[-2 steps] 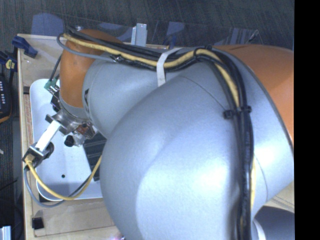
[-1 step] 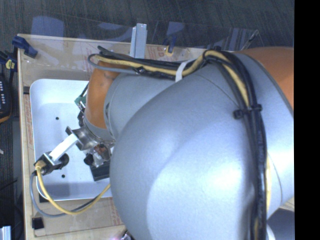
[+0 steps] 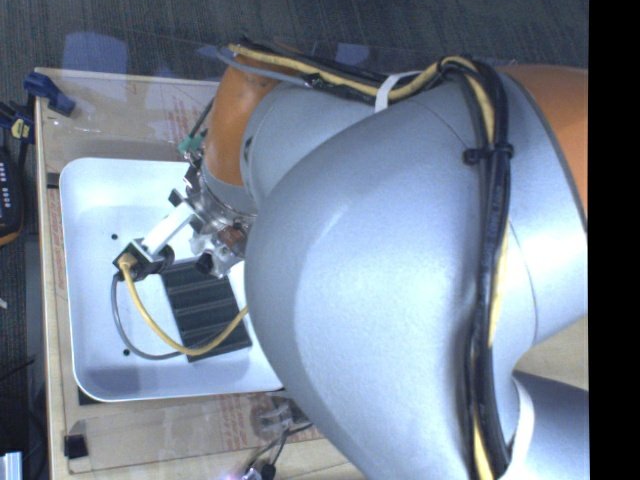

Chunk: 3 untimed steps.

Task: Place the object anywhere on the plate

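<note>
1. We see the dark ribbed slab point(image 3: 205, 310) lying flat on the floor of the left white bin point(image 3: 88, 200), in the bin's near right part.
2. Its long axis runs far to near with a slight slant. The far end sits a little left and the near end a little right.
3. The slab's near end is close to the bin's near wall, with only a narrow strip of white floor between them.
4. To the slab's left we find a wide stretch of bare floor that reaches the left wall. The far left corner is open as well.
5. The gripper point(image 3: 212, 253) hangs just over the slab's far end. We cannot tell whether it is spread or pressed together, nor whether it touches the slab.
6. The grey arm point(image 3: 400, 268), with its orange band point(image 3: 225, 128) above the wrist, covers the bin's right side and closes off that way.
7. The wooden bench point(image 3: 130, 430) shows along the bin's near and far edges.
</note>
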Motion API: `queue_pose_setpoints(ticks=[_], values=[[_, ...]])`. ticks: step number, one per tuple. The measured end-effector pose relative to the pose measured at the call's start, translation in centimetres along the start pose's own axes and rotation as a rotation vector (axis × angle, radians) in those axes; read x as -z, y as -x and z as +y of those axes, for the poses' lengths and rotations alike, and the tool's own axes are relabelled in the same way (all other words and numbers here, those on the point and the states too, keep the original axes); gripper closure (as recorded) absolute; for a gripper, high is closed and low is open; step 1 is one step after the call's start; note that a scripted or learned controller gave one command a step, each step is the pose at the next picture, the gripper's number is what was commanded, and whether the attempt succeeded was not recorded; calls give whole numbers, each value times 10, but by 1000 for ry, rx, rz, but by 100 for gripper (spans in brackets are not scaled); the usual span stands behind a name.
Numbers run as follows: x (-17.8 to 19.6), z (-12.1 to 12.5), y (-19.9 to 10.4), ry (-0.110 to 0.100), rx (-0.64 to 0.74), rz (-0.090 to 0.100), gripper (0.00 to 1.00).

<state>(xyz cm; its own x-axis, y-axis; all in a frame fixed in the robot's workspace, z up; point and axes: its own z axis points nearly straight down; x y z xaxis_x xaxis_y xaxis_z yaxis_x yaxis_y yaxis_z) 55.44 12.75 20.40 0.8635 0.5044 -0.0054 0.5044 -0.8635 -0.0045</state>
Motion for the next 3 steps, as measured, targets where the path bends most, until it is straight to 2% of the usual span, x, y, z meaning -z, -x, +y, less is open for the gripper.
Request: queue_pose_setpoints(ticks=[1, 2, 3], values=[[0, -1, 0, -1, 1, 0, 0], [9, -3, -1, -4, 10, -4, 100], [-13, 69, -28, 1, 208, 3, 100]])
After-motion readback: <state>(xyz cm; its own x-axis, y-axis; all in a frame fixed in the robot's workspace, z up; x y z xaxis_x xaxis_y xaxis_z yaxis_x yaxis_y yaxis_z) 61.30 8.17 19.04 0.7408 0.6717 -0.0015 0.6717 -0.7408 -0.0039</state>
